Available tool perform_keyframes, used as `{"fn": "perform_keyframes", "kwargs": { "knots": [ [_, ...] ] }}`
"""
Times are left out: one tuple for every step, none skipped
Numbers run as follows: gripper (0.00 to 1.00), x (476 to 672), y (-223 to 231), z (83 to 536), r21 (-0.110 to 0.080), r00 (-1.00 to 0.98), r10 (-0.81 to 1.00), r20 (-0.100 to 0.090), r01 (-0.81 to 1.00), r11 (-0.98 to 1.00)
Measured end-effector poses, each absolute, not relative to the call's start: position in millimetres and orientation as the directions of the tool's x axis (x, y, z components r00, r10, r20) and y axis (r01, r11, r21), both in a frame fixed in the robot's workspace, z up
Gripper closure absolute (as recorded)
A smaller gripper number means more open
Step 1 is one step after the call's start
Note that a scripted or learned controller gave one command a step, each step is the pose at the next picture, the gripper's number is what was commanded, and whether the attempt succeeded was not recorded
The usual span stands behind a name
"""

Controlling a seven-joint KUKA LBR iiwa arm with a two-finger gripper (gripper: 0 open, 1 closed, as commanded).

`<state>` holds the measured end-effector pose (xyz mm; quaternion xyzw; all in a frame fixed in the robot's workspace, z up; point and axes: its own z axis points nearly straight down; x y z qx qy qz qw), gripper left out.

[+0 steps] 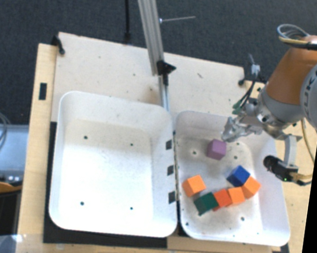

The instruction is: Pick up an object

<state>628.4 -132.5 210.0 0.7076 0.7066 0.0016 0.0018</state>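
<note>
Green block (206, 202) lies closest; gripper (230, 132) hangs above purple block (216, 149), grip unclear, and must drop next.

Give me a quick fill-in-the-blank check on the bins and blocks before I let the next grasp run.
1. All the blocks lie in the ____ bin.
2. The block nearest the gripper is ____.
3. The green block touches an ____ block.
4. The number of orange blocks in the bin is ____.

Missing words: right; purple; orange; four
</note>
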Motion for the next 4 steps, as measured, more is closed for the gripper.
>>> {"fn": "perform_keyframes", "kwargs": {
  "knots": [
    [1.0, 618.9, -88.9, 208.1, 0.0, -0.006, 1.0, 0.0, 1.0, 0.006],
    [1.0, 605.4, -45.8, 218.6, 0.0, -0.007, 1.0, 0.002, 1.0, 0.007],
    [1.0, 600.1, 12.0, 233.4, 0.003, -0.008, 1.0, 0.003, 1.0, 0.008],
    [1.0, 588.0, 70.0, 227.3, -0.001, -0.008, 1.0, 0.001, 1.0, 0.008]
  ]
}}
